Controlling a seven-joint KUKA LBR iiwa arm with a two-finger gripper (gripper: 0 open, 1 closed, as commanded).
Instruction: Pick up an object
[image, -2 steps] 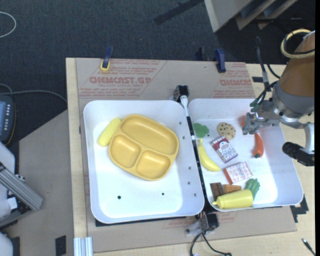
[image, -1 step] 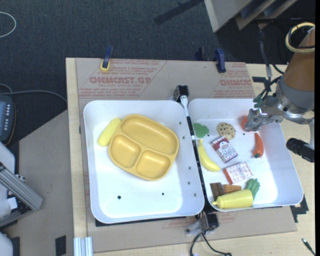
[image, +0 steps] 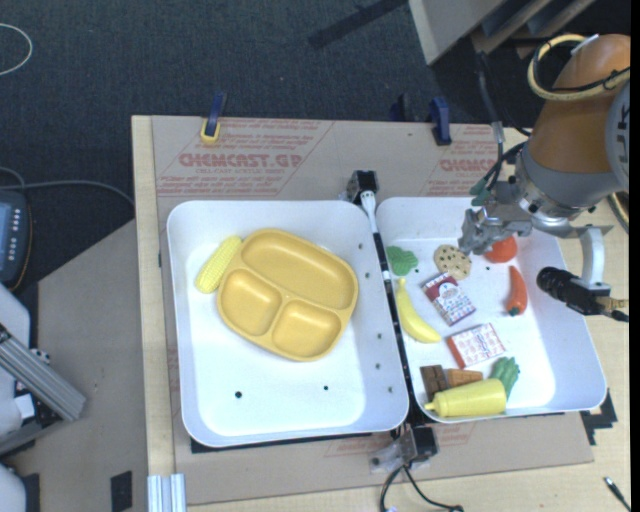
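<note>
Nearest in the right bin (image: 590, 372) lie a yellow corn cob (image: 468, 400), 2 red-and-white packets (image: 476, 345) and a banana (image: 413, 316). Farther back, the cookie (image: 452, 262) sits flat beside the gripper (image: 480, 238), which hangs just above it. Whether the gripper is clenched or released, I cannot tell. The cookie looks light, stiff and thin; best pinched across its edges.
</note>
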